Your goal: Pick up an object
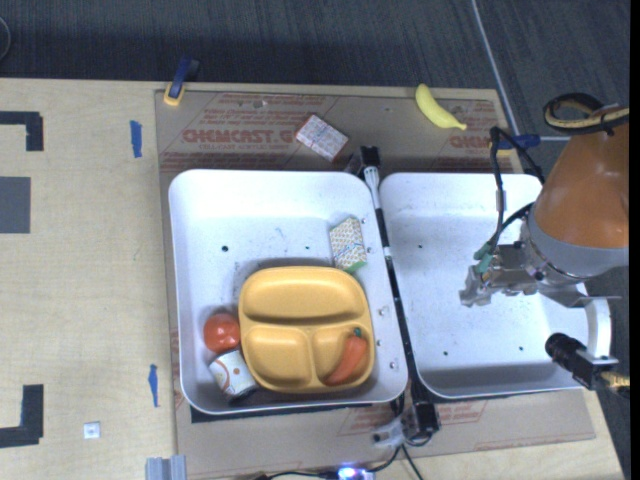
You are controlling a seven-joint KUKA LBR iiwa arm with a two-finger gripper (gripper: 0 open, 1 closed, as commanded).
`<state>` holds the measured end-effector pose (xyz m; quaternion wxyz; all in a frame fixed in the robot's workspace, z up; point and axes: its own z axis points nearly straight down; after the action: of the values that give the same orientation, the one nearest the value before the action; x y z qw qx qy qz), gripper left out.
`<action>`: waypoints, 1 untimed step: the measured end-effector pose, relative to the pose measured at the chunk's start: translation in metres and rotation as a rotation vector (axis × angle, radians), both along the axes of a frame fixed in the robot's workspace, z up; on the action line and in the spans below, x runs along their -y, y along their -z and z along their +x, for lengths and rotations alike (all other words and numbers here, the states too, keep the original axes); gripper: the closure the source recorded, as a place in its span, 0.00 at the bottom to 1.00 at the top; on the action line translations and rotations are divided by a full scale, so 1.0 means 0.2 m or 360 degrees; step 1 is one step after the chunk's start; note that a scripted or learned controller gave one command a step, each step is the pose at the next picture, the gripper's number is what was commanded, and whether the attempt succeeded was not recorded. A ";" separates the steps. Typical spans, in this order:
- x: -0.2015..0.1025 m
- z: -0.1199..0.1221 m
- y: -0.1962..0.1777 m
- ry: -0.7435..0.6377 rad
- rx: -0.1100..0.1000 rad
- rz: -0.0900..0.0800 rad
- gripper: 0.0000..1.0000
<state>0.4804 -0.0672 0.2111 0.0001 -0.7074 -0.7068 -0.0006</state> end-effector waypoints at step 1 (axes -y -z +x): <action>0.00 0.01 -0.05 -0.0001 0.0006 -0.0001 1.00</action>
<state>0.4818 -0.0671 0.2213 -0.0016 -0.7073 -0.7069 -0.0016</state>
